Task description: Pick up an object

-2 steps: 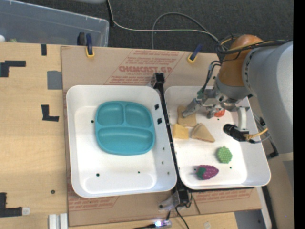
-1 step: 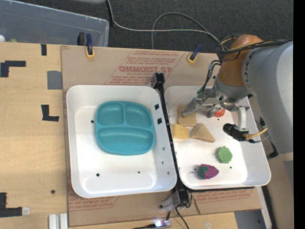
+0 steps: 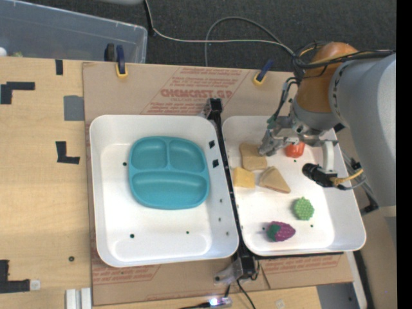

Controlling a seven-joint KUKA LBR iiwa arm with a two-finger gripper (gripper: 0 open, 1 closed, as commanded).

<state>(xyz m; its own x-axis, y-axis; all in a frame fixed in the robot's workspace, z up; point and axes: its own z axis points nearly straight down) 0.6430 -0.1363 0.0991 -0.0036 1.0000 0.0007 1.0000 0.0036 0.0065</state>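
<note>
The right bin [image 3: 344, 234] holds several toy foods. A tan bread slice [image 3: 252, 158] lies near its back left, a yellow square piece [image 3: 243, 178] and a tan wedge [image 3: 275, 181] just in front of it. A small red piece [image 3: 295, 150] sits by the wrist. A green knobbly ball [image 3: 304, 208] and a purple grape bunch [image 3: 280, 231] lie toward the front. My gripper [image 3: 269, 145] is down low at the bread slice's back right corner, close to the red piece. Nothing shows as lifted off the bin floor.
The left bin [image 3: 112, 237] carries a teal divided plate [image 3: 168, 172]. A black divider rail [image 3: 222, 159] runs between the bins. The arm's grey body and orange band [image 3: 322, 76] hang over the right bin's back right. A black cable fitting [image 3: 320, 174] sits beside the wedge.
</note>
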